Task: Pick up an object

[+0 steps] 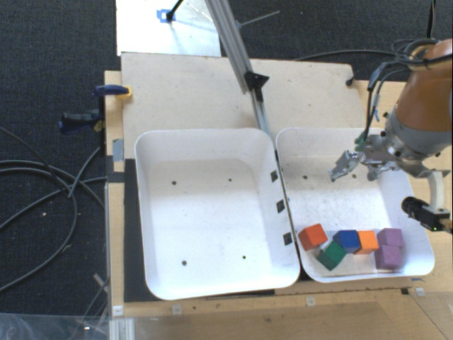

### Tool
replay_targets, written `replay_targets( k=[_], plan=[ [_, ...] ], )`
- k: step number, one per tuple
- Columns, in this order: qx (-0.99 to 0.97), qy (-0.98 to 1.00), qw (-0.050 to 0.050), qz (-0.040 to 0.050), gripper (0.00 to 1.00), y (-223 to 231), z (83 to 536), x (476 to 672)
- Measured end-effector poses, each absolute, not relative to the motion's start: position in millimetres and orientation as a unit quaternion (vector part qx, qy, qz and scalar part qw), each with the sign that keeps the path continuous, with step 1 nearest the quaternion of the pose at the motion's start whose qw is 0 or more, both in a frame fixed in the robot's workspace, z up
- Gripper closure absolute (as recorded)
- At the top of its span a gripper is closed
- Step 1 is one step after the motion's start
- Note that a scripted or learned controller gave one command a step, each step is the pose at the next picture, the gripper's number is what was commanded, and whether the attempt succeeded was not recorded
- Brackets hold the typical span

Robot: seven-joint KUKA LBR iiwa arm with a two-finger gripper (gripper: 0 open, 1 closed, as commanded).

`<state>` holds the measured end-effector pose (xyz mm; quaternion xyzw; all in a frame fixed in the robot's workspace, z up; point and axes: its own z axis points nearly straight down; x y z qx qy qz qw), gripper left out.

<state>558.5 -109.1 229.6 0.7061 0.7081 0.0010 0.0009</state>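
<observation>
We see 2 shallow white bins side by side on a pale bench: the left bin [145,190] and the right bin [297,144]. The arm [425,105], grey with an orange band, reaches in from the right, and its gripper [345,167] hangs above the upper middle of the right bin's floor. We note that its 2 fingers [340,171] appear slightly parted, with nothing between them, though at this scale their exact spread is hard to judge.

The task's objects lie clustered along the near edge of the right bin, well apart from the gripper. From left to right we find an orange block [312,236], a green block [330,255] just below and beside it, a blue block [347,241], a smaller orange block [368,241] touching the blue one, and a purple block [389,248] against the bin's right corner.

A slanted metal rod [237,48] crosses the bench above the seam between the 2 bins. A blue clamp [92,119] grips the bench's left edge.
</observation>
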Motion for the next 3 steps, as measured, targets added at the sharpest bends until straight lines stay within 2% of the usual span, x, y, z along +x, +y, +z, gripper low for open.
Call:
replay_targets(
  k=[1,2,3],
  plan=[
    [0.707,0.707,0.004,0.0019,0.00,-142.7,286.5,570.5],
    [0.704,0.710,0.000,0.0015,0.00,-102.7,298.8,549.4],
    [0.704,0.710,-0.001,0.0010,0.00,-61.0,308.4,486.3]
  ],
)
